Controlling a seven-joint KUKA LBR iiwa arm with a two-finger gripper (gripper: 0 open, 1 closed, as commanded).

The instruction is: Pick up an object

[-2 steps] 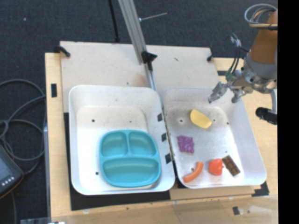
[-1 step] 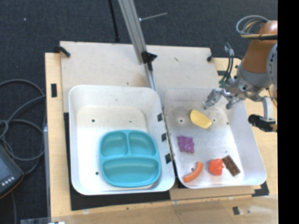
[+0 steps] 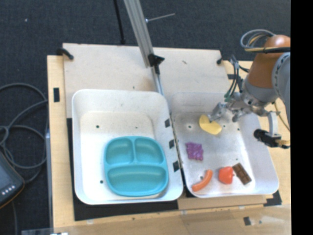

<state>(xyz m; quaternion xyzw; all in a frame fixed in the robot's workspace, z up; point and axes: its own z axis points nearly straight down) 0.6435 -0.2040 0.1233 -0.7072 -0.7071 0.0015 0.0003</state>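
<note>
A pale wooden table [image 3: 107, 67] fills most of the view from above, with dark carpet around it. Two shallow white bins sit side by side on it. The left bin [image 3: 88, 106] holds a turquoise divided plate [image 3: 135, 166] with three compartments, lying toward the bin's near right corner. The right bin [image 3: 259, 155] holds five small things. A slanted metal pole [image 3: 139, 26] runs from the top of the view down to the gap between the bins.

The grey arm [image 3: 266, 75], with its orange band, reaches in from the right over the far part of the right bin. Its claw [image 3: 220, 114] hangs low at the far end of that bin, right at the upper edge of a yellow rounded piece [image 3: 211, 126]. Whether the claw is open or closed cannot be told from this angle, nor whether it touches the yellow piece.

Nearer the front, a purple lump [image 3: 194, 151] lies left of centre in the right bin. Along the front edge sit an orange carrot-like piece [image 3: 202, 180], then a red-orange round piece [image 3: 225, 175], then a brown block [image 3: 241, 174] just beside it on the right.
</note>
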